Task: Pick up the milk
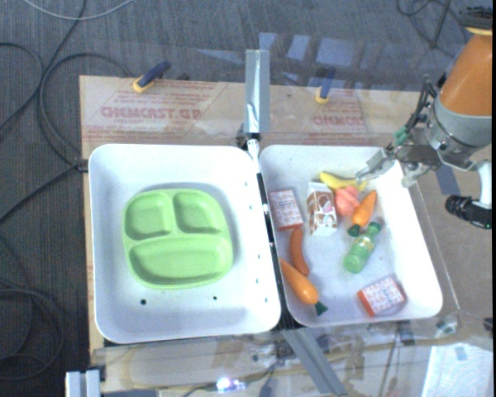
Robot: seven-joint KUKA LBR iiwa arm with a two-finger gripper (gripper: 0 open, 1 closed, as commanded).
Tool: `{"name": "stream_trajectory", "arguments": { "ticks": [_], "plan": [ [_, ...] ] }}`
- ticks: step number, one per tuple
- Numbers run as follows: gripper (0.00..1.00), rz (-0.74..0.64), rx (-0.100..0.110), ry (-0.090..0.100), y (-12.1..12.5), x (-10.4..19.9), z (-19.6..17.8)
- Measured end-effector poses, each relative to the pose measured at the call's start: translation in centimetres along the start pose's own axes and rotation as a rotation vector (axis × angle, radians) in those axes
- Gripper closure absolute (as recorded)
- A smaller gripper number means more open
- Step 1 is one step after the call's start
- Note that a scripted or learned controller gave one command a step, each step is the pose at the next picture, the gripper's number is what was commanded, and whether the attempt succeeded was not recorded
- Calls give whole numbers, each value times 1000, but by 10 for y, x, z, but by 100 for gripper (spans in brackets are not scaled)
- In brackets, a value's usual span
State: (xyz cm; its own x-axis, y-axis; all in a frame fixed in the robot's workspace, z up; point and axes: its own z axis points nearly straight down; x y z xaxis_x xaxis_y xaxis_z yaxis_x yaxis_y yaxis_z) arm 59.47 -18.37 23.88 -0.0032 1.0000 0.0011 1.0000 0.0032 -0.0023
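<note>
Two bins; the milk (321, 209) carton's print is unreadable, the gripper (386, 162) above, grip state unclear.

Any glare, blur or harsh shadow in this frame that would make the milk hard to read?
Camera view: even, soft light, with only faint shadows inside the right bin. The milk carton is small and its print is soft. The gripper looks slightly blurred. Pale reflections lie on the clear sheet behind the bins.

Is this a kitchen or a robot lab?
Probably a robot lab. A grey robot arm with an orange band reaches over two shallow white plastic bins of toy food, and loose black cables lie on the carpet.
</note>
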Motion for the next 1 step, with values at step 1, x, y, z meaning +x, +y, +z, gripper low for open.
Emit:
{"name": "stream_trajectory", "arguments": {
  "ticks": [1],
  "plan": [
    [0,-206,1,-1,44,68,97]
  ]
}}
